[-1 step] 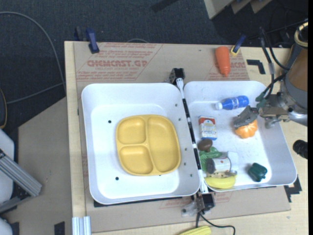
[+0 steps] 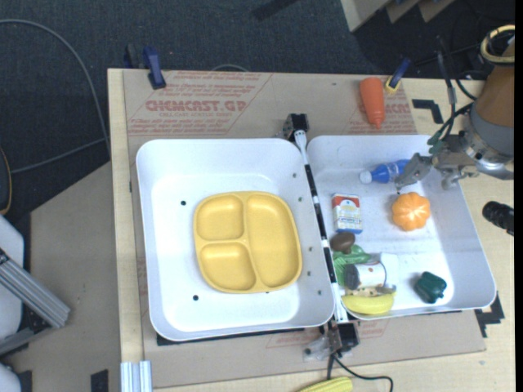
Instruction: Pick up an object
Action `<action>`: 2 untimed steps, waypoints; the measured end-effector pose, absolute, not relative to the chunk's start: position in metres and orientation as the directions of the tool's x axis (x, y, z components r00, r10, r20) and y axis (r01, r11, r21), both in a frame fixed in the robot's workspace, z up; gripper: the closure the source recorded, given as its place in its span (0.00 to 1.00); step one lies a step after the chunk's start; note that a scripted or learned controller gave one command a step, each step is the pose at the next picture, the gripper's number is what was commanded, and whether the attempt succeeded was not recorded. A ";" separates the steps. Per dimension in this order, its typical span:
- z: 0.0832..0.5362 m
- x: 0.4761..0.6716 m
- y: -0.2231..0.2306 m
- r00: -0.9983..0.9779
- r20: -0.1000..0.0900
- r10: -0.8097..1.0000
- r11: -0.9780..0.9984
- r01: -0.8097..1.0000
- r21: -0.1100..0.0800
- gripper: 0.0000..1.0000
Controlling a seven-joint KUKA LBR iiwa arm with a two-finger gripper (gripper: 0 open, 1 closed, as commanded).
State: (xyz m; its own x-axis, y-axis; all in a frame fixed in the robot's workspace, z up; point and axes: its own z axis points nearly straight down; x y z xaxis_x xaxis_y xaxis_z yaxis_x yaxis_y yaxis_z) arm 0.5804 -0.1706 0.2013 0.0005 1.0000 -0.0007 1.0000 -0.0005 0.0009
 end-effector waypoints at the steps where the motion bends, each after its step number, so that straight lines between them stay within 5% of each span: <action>1: 0.137 0.582 -0.168 0.000 0.001 1.000 0.000 1.000 -0.001 0.00; 2: 0.084 0.549 -0.159 0.000 0.000 1.000 0.000 1.000 -0.001 0.00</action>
State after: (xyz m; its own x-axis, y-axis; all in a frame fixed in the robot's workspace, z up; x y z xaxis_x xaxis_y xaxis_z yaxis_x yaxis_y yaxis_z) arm 0.5490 -0.1594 0.0842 0.0004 1.0000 0.0004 1.0000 -0.0004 -0.0009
